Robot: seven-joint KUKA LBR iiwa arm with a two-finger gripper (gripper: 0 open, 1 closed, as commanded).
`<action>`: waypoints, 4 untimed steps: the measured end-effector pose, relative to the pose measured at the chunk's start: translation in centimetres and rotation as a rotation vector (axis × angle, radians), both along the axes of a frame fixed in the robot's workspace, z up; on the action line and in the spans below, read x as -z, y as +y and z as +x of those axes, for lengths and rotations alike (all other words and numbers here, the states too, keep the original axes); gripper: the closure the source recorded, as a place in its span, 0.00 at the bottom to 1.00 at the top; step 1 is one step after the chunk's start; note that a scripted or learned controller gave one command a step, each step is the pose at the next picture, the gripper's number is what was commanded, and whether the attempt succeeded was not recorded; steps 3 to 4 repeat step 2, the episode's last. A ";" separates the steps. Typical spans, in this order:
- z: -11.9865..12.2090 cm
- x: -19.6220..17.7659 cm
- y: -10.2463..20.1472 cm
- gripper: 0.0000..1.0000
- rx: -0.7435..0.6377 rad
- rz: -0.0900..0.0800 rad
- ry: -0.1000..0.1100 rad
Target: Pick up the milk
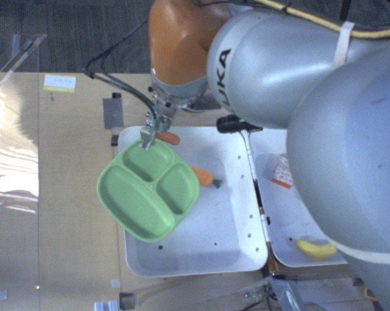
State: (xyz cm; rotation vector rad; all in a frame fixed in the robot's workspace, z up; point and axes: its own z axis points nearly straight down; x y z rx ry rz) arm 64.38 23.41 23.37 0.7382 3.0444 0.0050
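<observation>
At inspection, a green three-compartment plastic tray point(148, 192) hung tilted below and to the left of the pincer point(147, 138), overhanging the left wall of the left shallow white bin point(199, 258). The pincer's tips met the tray's upper rim and appeared closed narrowly on that edge, so the arm held the tray rather than the item required. Just to the right of the pincer lay a small orange sausage-shaped piece point(166, 138), and lower right of it an orange toy carrot point(204, 177) rested on the bin floor. Well to the right, in the right shallow white bin point(286, 257), stood a small white and red milk carton point(283, 172), partly screened by the grey arm; a yellow banana point(316, 248) lay below it. Judgement: the picking step had not properly begun. The next move called for releasing the tray, crossing to the right bin and descending over the carton.
</observation>
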 end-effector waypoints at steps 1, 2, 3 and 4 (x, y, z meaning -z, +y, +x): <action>0.8 -4.2 -3.7 1.00 -0.802 -0.004 0.000; -2.2 -3.8 -0.1 1.00 -0.519 -0.004 0.005; -2.2 -3.8 -0.1 1.00 -0.519 -0.004 0.005; -2.2 -3.8 -0.1 1.00 -0.519 -0.004 0.005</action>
